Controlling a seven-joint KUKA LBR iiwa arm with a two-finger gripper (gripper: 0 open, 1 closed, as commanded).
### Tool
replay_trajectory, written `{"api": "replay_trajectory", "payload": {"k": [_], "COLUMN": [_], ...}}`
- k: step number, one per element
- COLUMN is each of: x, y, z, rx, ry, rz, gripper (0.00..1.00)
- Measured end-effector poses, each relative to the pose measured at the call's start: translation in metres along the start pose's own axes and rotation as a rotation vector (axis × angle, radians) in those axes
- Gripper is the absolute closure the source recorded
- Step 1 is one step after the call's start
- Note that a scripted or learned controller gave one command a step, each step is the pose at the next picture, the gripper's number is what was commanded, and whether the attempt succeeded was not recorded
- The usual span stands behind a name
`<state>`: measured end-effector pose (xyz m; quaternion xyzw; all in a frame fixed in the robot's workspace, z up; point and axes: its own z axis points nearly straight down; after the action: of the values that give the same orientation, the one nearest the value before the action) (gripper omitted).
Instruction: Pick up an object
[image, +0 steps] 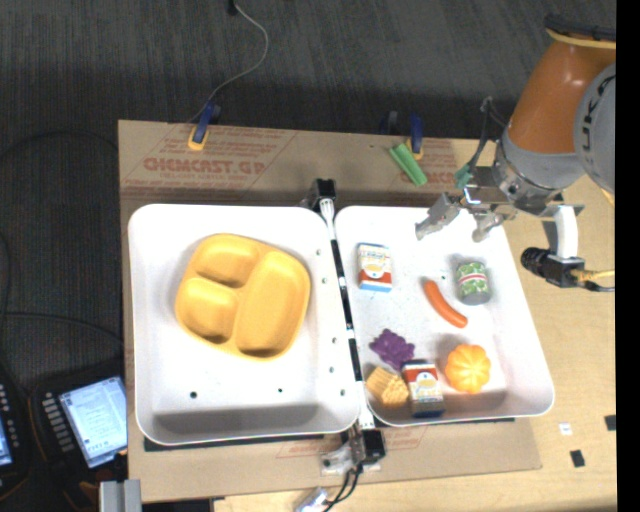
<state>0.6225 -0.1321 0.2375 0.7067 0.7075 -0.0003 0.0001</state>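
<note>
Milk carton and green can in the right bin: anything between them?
In the camera view, the orange hot dog lies between the milk carton and the green can, slightly nearer the can.

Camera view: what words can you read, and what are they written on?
"CHEMCAST GP", faint red print on the brown board behind the bins.
Small carton: label too small to read.
Second carton: too small to read.
Green can: label blurred.
Small screen at lower left: text too small to read.
</note>
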Motion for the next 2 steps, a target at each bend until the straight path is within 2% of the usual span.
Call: {"api": "replay_trajectory", "payload": {"k": [1, 2], "x": [0.025, 0.036], "y": [-0.067, -0.091], "z": [0.149, 0.148], "rx": [-0.004, -0.017], "ry": [0.001, -0.005], "rz": [0.0, 0.002], "gripper": [0.0, 0.0]}}
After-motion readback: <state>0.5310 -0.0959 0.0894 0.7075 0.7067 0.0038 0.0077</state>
